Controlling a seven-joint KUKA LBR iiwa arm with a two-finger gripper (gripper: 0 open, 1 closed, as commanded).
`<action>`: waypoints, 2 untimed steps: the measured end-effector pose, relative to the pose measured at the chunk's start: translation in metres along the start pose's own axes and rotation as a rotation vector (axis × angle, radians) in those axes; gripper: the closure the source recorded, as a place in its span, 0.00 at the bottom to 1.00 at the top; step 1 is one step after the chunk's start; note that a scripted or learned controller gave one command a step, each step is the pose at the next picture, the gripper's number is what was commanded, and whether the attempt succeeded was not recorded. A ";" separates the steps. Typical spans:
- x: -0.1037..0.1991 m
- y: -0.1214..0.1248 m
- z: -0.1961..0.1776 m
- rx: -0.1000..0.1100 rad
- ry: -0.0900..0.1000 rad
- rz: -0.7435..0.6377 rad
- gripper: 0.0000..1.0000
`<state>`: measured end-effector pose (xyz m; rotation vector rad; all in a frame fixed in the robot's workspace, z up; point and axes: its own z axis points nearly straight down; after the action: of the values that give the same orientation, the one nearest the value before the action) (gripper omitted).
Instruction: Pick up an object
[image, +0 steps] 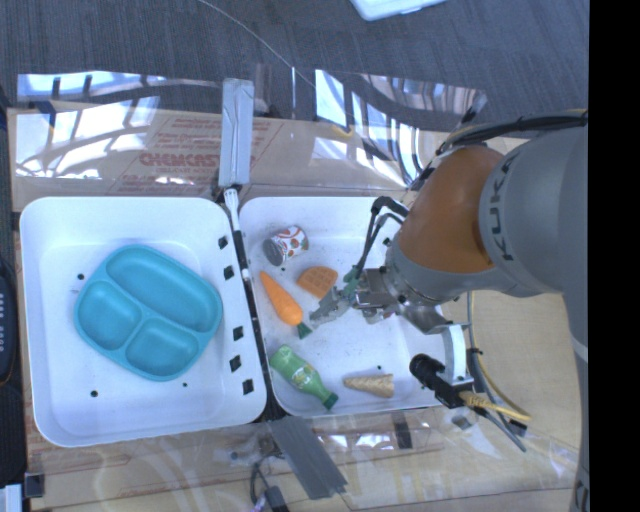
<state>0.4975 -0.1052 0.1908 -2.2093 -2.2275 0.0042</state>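
The right bin (400, 225) holds several toy items. An orange carrot (280, 297) lies near its left wall, with a tan slice of bread (318, 279) beside it. A brown-and-white cup (287, 242) lies on its side further back. A green bottle (300, 376) and a beige cone (369, 383) lie near the front wall. My gripper (322, 313) reaches in from the right, low over the bin floor. Its tip is just right of the carrot's near end and below the bread. I see nothing held in it.
The left bin (50, 400) holds a blue divided plate (147, 310). A ridge with black clips (238, 300) separates the two bins. The arm's orange and grey body (480, 220) covers the right part of the right bin. Cardboard lies behind the bins.
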 end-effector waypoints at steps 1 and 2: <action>-0.010 0.050 0.081 -0.020 -0.003 0.093 0.00; 0.012 0.054 0.088 -0.018 0.001 0.138 0.00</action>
<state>0.5509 -0.0924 0.1026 -2.3670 -2.0779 -0.0171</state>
